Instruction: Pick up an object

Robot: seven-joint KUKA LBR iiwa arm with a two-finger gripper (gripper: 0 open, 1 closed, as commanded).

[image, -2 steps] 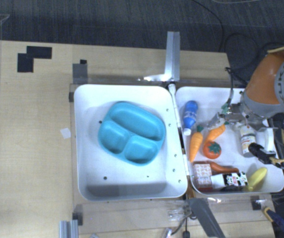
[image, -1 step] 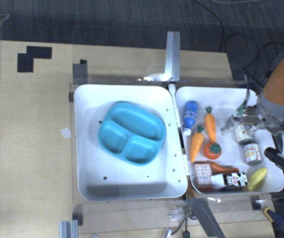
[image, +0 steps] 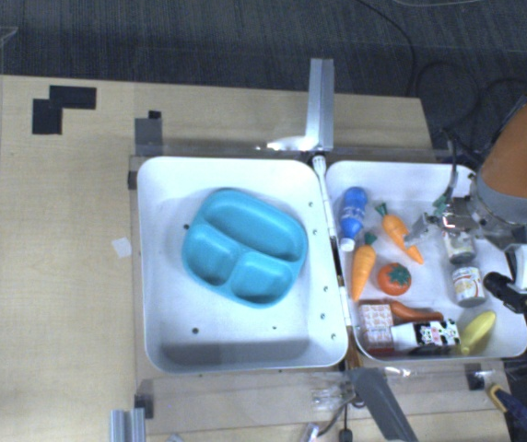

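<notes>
Your pincer (image: 450,221) hangs over the right bin (image: 429,178), and I cannot tell how it is set. Just beside it sit two carrots (image: 394,231), a tomato (image: 394,279), a small jar (image: 467,284) and a banana (image: 478,331). A blue tray (image: 243,245) fills the left bin (image: 167,247).

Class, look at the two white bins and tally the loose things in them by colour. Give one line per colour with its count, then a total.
Blue: 2, the divided plate and the bottle
Orange: 2, the two carrots
Red-orange: 1, the tomato
Yellow: 1, the lemon-like fruit
Pale: 1, the small jar
Mixed colours: 2, the packet and the dark-labelled bottle
Total: 9
</notes>
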